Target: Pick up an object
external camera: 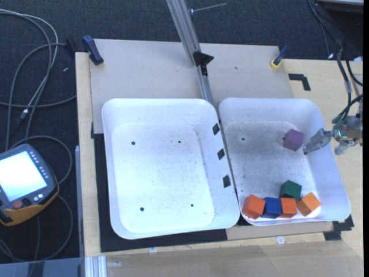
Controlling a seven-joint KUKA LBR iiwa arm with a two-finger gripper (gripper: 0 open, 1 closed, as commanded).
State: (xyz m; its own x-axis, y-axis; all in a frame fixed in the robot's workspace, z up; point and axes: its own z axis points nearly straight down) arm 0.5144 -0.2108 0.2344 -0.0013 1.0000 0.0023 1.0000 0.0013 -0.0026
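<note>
bins (161, 111): white plastic, kinda smooth, speckled with dark scuffs
bench (144, 68): pale matt board, looks like wood or MDF
blocks (274, 205): matt, maybe foam
pole (181, 19): brushed metal
floor (40, 68): dark carpet, rough

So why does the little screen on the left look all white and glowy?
In the camera view, the handheld screen is overexposed, so its display washes out to white. The white bins stay evenly lit with speckles visible, and the purple block looks slightly soft.
</note>
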